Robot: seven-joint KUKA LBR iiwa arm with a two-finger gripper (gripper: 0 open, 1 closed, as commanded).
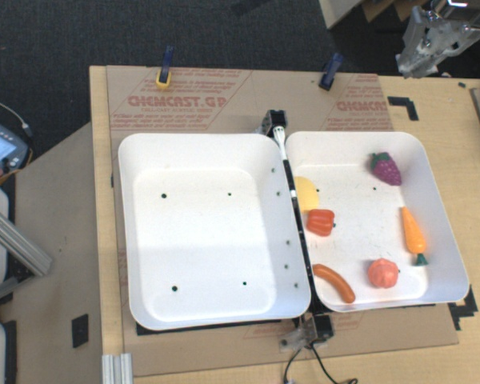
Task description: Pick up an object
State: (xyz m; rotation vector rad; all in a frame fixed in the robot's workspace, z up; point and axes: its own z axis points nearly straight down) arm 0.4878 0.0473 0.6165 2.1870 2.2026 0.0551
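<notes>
Gripper: upper right of frame, finger state cannot be told | nearest object: purple grapes, below and slightly left, right bin | long axis: roughly diagonal

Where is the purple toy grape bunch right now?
The purple toy grape bunch lies in the right white bin, near its far right corner, above the orange toy carrot and apart from it.
</notes>
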